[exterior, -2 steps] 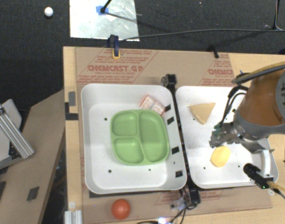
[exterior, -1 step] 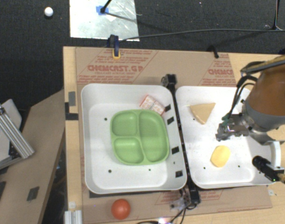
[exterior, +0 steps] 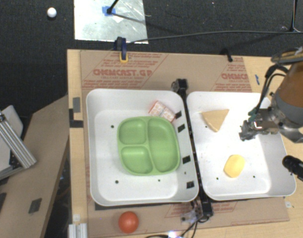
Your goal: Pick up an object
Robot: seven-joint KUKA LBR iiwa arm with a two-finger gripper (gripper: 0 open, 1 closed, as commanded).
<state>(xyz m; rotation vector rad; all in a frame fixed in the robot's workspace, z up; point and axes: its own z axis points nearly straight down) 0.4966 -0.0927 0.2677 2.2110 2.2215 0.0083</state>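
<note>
Grey metal end effector [exterior: 250, 129] hangs low over the right bin [exterior: 276, 186], near its right wall; whether it is spread or pinching anything I cannot tell. Just left of it lies a tan wedge [exterior: 214, 119], and below it a yellow lump [exterior: 234, 165], both apart from it. Across the divider, the left bin [exterior: 99, 182] holds a green divided plate [exterior: 148, 145] with a small pink packet [exterior: 162, 111] at its upper rim. Brown cardboard covers the counter [exterior: 141, 68], an orange ball [exterior: 128, 221] resting on its front edge.
</note>
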